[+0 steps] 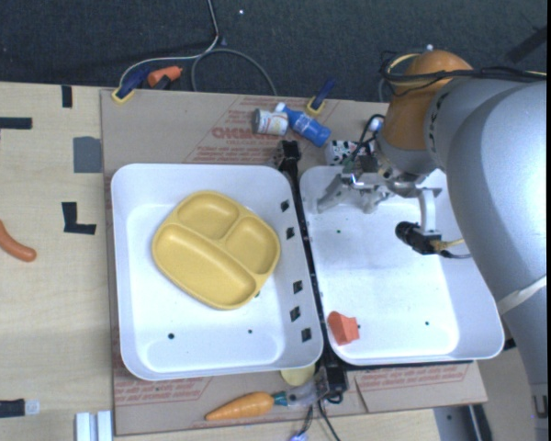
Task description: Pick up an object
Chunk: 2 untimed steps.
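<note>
A small orange block (342,328) lies in the right bin (395,274), near its front left corner. A yellow divided plate (218,247) rests in the left bin (138,209). My gripper (352,197) hovers low over the far left corner of the right bin, well behind the orange block. Its two metal fingers (329,197) are spread open with nothing between them. The grey arm with its orange band (413,122) comes in from the right and covers the bin's far right corner.
A white and blue bottle (294,122) lies on the cardboard behind the bins. A toy carrot (241,406) sits at the front edge, a toy sausage (11,240) far left on the bench. A black divider with clips (298,246) runs between the bins.
</note>
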{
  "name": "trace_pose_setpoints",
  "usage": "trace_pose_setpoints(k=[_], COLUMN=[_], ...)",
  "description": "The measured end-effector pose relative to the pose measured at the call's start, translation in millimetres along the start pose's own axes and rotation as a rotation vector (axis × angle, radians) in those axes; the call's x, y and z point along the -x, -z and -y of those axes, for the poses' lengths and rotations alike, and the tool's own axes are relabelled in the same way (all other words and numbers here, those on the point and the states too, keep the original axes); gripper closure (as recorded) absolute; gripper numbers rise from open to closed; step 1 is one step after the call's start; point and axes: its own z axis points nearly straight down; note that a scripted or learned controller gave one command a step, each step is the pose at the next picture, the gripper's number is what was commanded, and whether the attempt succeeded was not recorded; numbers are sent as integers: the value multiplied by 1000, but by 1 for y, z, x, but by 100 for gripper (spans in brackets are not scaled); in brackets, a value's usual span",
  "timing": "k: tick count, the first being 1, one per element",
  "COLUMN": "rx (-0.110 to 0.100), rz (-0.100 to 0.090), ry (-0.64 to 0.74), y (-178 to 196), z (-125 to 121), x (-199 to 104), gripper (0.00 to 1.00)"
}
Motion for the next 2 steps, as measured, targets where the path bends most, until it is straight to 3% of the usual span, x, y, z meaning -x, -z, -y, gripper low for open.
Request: trace_pose_setpoints(k=[1,2], rx=[1,0], rz=[1,-2], ry=[-4,-2], y=[0,0], z=[22,-1], x=[-17,-8], gripper=[0,0])
